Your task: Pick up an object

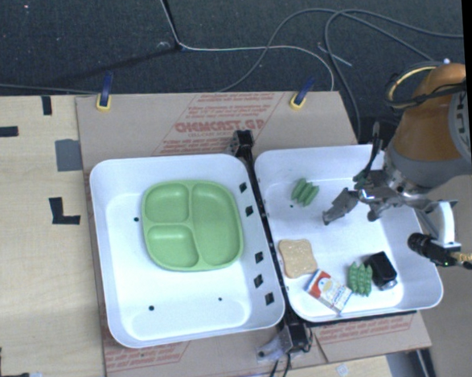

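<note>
The right bin (405,301) holds several small objects. A small green ridged piece (304,192) lies near its back left. A tan slice of toast (297,257) sits by the left wall, with a red and white packet (328,290) in front of it. Beside the packet lie a green leafy toy (359,278) and a black block (380,269). My gripper (336,211) hangs over the middle of this bin, right of the ridged piece and above the toast, with nothing seen in it.
The left bin (110,233) holds a green divided plate (193,224). The arm's grey and orange body (426,138) covers the right bin's far right side. Cables (290,35) run across the dark floor behind the bench.
</note>
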